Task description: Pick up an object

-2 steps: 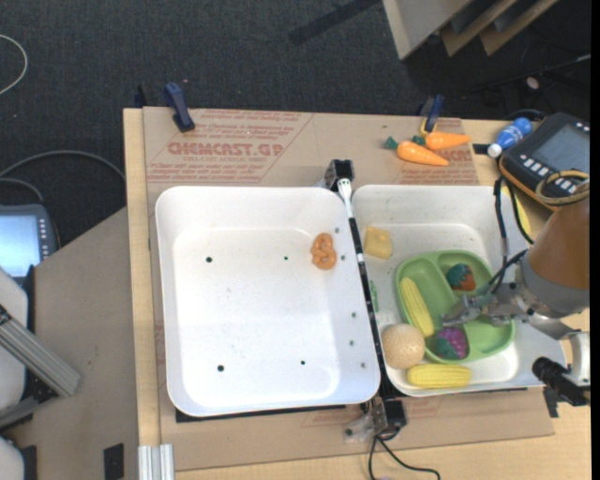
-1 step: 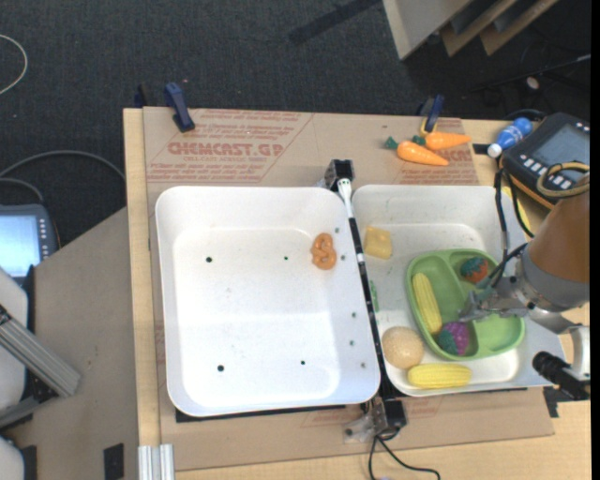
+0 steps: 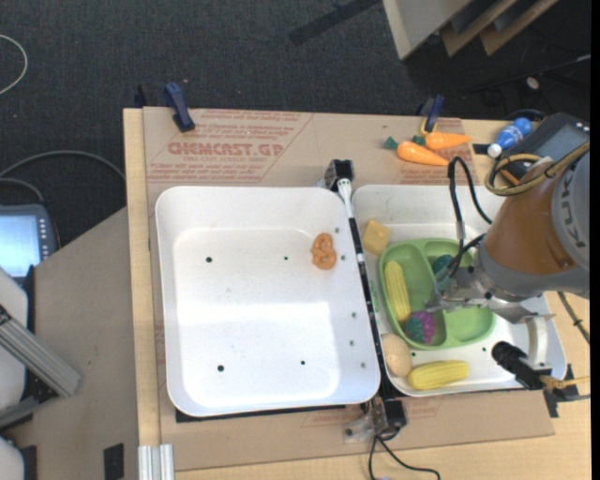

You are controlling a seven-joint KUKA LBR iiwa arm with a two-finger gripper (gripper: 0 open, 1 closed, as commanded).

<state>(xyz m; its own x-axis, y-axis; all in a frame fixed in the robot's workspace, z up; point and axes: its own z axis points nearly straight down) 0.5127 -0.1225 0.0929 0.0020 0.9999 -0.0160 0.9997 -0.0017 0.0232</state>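
The gripper (image 3: 439, 302) is down inside the green bowl (image 3: 469, 323), just beside the purple grape bunch (image 3: 424, 326) — whether it is clenched or released, I cannot tell. The grapes sit at the bowl's near side, right of the yellow corn cob (image 3: 397, 289). They look like light, hard, bumpy plastic — probably slippery, so pinch across the cluster's middle. Purple, knobbly, with a teal bit beside.

floor (image 3: 84, 56): dark grey carpet, top and left of frame | desk (image 3: 244, 141): brown board with red print, blue clamps (image 3: 178, 106) on far edge | lit screen (image 3: 19, 244) at left edge | pale furniture (image 3: 450, 23) top right | light: even, soft
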